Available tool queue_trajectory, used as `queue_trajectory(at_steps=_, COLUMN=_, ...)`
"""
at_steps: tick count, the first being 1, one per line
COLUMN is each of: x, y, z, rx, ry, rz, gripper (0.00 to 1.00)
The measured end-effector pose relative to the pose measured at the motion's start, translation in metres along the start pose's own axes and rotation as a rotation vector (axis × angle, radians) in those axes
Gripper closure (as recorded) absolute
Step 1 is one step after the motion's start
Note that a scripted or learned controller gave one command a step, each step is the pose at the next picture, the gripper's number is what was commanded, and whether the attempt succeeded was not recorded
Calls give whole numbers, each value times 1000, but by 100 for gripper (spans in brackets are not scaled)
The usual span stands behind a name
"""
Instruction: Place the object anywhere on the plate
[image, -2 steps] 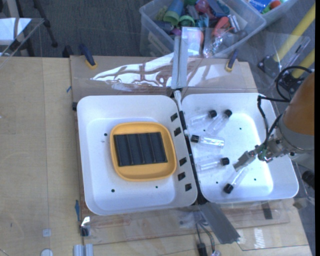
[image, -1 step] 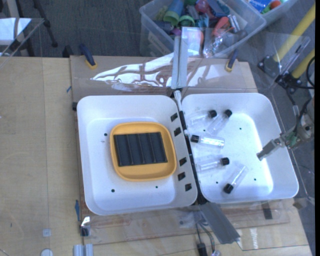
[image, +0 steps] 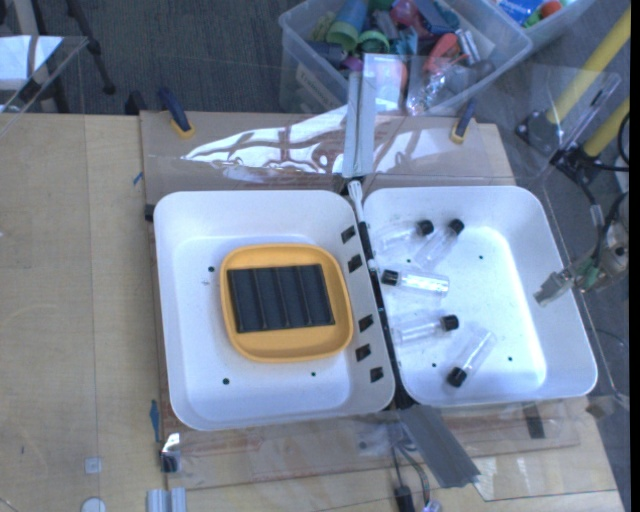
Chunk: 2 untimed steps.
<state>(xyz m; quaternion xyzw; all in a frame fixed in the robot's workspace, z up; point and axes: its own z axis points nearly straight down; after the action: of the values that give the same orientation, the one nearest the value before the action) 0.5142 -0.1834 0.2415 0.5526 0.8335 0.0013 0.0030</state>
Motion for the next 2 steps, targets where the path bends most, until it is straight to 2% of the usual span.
queue_trajectory(at_steps=1, x=75, y=-5, z=-24, rx=5, ry=5, rz=-132, gripper=100)
queue_trajectory(at_steps=2, x=85, y=-2, z=42, rx=5, ry=5, rz=-284, gripper=100)
